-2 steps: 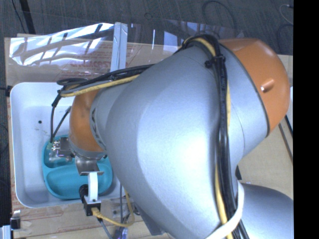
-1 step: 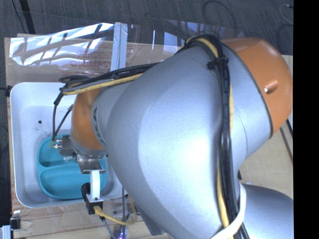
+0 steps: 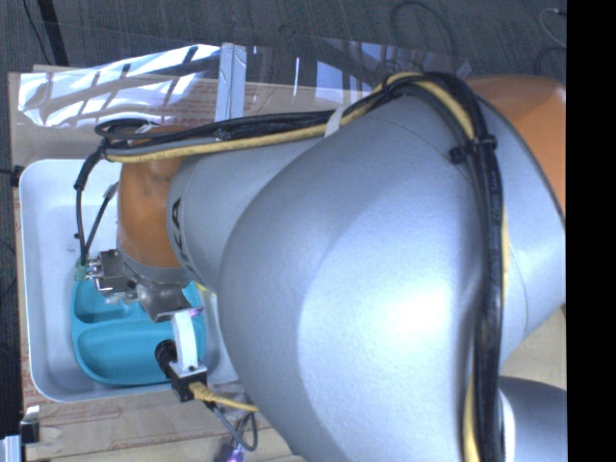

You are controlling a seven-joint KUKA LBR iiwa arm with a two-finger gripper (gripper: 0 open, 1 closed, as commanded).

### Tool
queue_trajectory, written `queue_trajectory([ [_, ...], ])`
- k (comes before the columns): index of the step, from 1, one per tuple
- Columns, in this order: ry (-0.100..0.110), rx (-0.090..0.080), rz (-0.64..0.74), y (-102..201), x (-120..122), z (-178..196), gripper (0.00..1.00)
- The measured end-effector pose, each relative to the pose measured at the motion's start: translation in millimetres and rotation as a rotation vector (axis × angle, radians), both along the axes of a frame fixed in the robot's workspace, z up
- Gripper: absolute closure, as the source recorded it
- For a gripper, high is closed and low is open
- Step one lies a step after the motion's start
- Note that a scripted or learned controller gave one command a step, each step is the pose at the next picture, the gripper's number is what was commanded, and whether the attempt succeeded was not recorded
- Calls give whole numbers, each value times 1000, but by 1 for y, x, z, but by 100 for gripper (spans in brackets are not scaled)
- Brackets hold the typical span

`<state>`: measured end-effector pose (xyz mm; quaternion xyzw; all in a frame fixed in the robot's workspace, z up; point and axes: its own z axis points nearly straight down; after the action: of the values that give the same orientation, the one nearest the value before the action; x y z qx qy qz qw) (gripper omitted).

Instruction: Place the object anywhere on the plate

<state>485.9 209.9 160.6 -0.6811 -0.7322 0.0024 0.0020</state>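
We look down on the worktop (image 3: 58, 422) and find most of the view taken up by the arm (image 3: 385, 287), its broad grey body sweeping in from the right and covering the middle and lower right. An orange band (image 3: 144, 210) shows above the wrist, which reaches down into the left bin (image 3: 38, 258). Black and yellow cables (image 3: 289, 128) run along the top of the arm from the upper right to the wrist, and a thinner black cable loops down its left side.

The bin is white and shallow, with its left wall and lower left corner in plain sight. Inside it lies the plate (image 3: 115, 349), a blue piece with a raised rim, sitting in the lower part of the bin close to the front wall. The wrist hardware, grey metal with a white block and a black connector, hangs right over the plate's right half and hides part of it.

The hand (image 3: 144, 292) sits low over the plate, but the wrist covers it, so we cannot tell how it stands or whether it grasps anything. We cannot make out the object to be placed; something small and purple peeks out beside the wrist, too hidden to identify.

Behind the bin, a clear panel (image 3: 125, 80) catches bright reflections.
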Motion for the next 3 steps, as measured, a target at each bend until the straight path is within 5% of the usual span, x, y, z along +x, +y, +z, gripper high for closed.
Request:
queue_trajectory([
  [1, -1, -1, -263, -80, 57, 70, 100],
  [2, 3, -3, -270, 9, 4, -21, 100],
  [3, -9, 5, -364, -64, 71, -61, 100],
])
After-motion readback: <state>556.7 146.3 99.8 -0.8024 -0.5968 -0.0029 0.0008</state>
